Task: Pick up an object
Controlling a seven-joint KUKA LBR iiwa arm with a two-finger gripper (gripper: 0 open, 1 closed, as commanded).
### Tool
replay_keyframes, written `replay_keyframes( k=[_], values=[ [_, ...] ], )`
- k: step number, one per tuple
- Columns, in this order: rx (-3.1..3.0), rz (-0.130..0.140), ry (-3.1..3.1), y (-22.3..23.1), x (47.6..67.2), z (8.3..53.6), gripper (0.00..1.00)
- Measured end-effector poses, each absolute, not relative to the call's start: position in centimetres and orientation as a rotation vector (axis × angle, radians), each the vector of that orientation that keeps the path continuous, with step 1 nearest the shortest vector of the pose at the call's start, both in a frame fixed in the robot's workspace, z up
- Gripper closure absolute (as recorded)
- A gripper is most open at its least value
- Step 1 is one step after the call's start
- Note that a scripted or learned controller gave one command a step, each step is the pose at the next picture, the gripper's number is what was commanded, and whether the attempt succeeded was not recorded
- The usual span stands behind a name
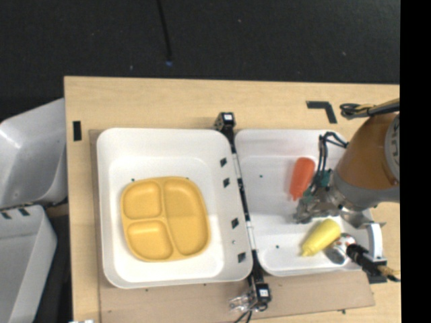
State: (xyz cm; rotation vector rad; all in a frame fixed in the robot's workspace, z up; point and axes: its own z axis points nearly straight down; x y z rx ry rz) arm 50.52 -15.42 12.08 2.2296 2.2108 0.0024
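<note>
- The grey KUKA arm with its orange band (367, 160) reaches in from the right and hangs over the right shallow white plastic bin (269, 153), with its 2-finger gripper (311, 209) down low near the bin floor.
- Whether the gripper is apart or together I cannot tell (the tip is a dark tangle of metal under the wrist).
- The gripper sits between 2 candidates: a long orange carrot-shaped toy (302, 177) just up and left of it, and a yellow corn-shaped plastic toy (320, 236) just below it, near the bin's front wall.
- Both toys look to be lying on the bin floor, and neither is visibly between the gripper's tips; as I judge it, nothing has been picked yet and the grasp and lift are all left to do.
- The left shallow white plastic bin (108, 200) bears a yellow plastic plate with 3 compartments (165, 217), well apart from the arm.
- The 2 bins stand side by side on a pale wooden bench top (168, 103), joined by a dark clipped seam (239, 200).
- Beyond the bench the floor is dark (236, 25), and a white moulded casing (27, 153) stands at the left.
</note>
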Motion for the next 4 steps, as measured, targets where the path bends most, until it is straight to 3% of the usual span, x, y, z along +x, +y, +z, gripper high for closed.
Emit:
replay_keyframes(
  k=[3,4],
  values=[
    [2.212,0.006,2.220,-15.8,49.6,28.1,1.00],
    [2.215,0.000,2.228,-10.8,51.0,26.7,1.00]
  ],
)
